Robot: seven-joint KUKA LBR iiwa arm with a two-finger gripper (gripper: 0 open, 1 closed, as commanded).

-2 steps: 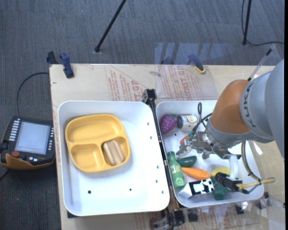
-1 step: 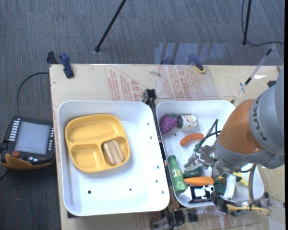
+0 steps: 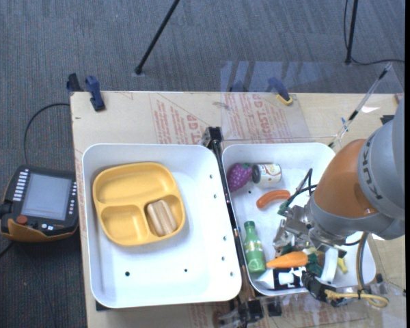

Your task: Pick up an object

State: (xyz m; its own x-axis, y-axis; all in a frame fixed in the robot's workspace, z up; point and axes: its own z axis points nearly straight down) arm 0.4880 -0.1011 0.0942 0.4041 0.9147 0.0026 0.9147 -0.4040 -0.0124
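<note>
The surface [image 3: 150, 115] carried two shallow white bins side by side. The left bin [image 3: 116, 279] sat in the lower left-centre of the frame and held a yellow divided plate [image 3: 123, 183], with a tan hot-dog bun [image 3: 161, 217] lying in the plate's lower right compartment.

The right bin [image 3: 307, 156] lay just beside it, toward the lower right. Near its upper left corner sat a purple bunch of grapes [image 3: 238, 175], touching or nearly touching a small can [image 3: 268, 173] lying on its side to the right of it. Below the can lay an orange-red sausage [image 3: 272, 198]. A green bottle [image 3: 253, 249] lay along the bin's left wall, cap toward the top of the frame. An orange carrot [image 3: 288, 260] lay in the lower part of the bin, just right of the bottle's base.

The grey arm with its orange band [image 3: 342, 186] reached in from the right edge, and the hand [image 3: 292, 236] hung low over the right bin, directly above the carrot and close to it. Cables and dark metal parts crowded the hand, and whether it was open or closed could not be told; nothing could be seen gripped in it.

A pendant with a screen [image 3: 39, 203] rested on the carpet at the left edge of the frame.
</note>
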